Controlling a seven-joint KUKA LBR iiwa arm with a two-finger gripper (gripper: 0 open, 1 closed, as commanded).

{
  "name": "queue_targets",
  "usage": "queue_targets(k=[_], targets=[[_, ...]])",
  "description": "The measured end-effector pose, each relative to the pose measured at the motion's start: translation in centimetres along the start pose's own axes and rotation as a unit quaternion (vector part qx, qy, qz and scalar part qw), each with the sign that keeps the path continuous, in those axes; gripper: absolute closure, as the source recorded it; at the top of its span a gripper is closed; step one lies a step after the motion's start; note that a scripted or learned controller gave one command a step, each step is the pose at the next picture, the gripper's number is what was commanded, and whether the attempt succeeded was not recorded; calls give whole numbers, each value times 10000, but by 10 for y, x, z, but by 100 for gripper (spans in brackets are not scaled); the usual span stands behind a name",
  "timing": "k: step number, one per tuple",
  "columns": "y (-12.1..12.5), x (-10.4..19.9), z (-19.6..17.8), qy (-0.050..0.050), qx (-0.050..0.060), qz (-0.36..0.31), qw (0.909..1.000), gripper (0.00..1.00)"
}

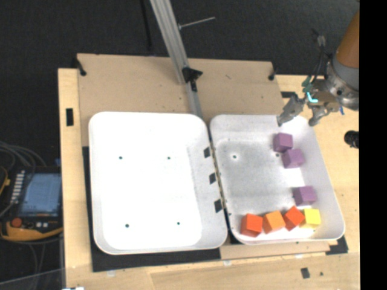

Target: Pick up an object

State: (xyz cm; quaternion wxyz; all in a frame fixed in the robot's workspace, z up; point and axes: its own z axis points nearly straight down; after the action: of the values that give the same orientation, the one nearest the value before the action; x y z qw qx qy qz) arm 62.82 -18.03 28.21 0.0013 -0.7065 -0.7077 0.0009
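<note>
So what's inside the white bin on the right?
The right bin holds blocks: three purple ones along its far side, plus two red-orange, one orange and one yellow along the near edge. Nothing is stacked or covered.

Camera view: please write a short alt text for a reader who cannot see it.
A grey robot arm's open pincer hovers over the far right corner of the right white bin, holding nothing. That bin holds three purple cubes along its right side and a near row of three orange cubes and one yellow cube.

Robot lab: plywood bench (151,83), white bins (145,180), cabling (18,156)
</note>
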Motion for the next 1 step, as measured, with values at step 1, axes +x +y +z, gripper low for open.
queue_targets(k=[1], targets=[[1, 0, -3, -14, -19, -11, 10000, 0]])
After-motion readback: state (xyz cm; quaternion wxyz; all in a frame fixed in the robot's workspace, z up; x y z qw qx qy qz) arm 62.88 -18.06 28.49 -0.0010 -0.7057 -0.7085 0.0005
